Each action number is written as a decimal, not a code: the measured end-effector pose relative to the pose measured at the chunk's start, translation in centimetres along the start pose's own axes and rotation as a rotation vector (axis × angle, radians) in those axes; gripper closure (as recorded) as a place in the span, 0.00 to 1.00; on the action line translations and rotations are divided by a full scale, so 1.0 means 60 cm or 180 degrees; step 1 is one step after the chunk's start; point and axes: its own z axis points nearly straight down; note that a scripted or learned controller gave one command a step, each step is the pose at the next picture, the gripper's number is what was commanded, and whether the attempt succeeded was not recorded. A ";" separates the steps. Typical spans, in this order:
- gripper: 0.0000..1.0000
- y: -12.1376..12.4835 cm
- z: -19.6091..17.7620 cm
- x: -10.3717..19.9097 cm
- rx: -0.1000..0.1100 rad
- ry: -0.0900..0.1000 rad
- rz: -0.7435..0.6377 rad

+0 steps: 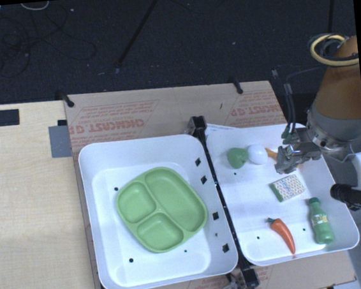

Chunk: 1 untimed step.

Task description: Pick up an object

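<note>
Item: small patterned packet (288, 188), lying flat mid-right bin (256, 254), near its far-right edge. Judged light, thin, somewhat pliable; best pinched across its short sides. Gripper (289, 159) hovers just above it; finger opening cannot be told.

Even overhead light, bright on the white bins (101, 181); dark background, soft faint shadows, slightly grainy, low resolution.

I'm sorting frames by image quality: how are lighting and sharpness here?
Camera view: even, soft light, no harsh glare on the white bins; the green divided plate casts only a faint shadow; small items like the orange pepper look slightly soft; the gripper is blurry.
</note>
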 end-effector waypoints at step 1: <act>1.00 0.019 -0.009 0.084 0.0004 0.0002 -0.0003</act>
